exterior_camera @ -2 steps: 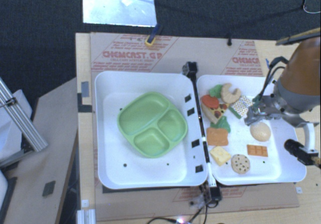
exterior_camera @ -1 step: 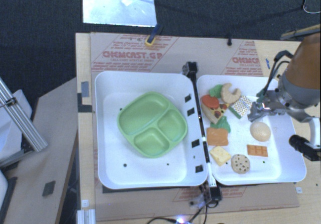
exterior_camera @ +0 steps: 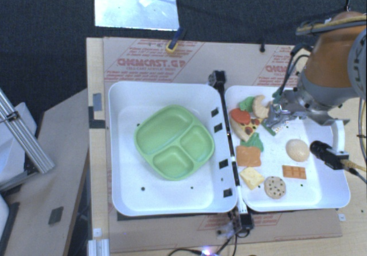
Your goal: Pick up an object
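- The task is not done yet: I see no object between my fingers, and all the food pieces lie in the right bin [exterior_camera: 332, 194].
- My pincer [exterior_camera: 275, 116] is low over the upper left part of this bin, close to the pile there: a green piece [exterior_camera: 248, 103], a red piece [exterior_camera: 241, 116] and a pale one [exterior_camera: 261, 105].
- If the pincer is wide or narrow, I cannot tell; the metal parts are too small and blurred.
- My arm [exterior_camera: 335, 65] comes in from 3 o'clock, and the wrist bends down toward 9 o'clock.
- Other objects are free: an egg [exterior_camera: 297, 150] at 4 o'clock from the pincer, a cookie [exterior_camera: 275, 187] at 6 o'clock, a cracker [exterior_camera: 293, 172] between them.
- The left bin [exterior_camera: 123, 192] holds a green tray [exterior_camera: 174, 142].
- What is left: to close on one piece and lift it.
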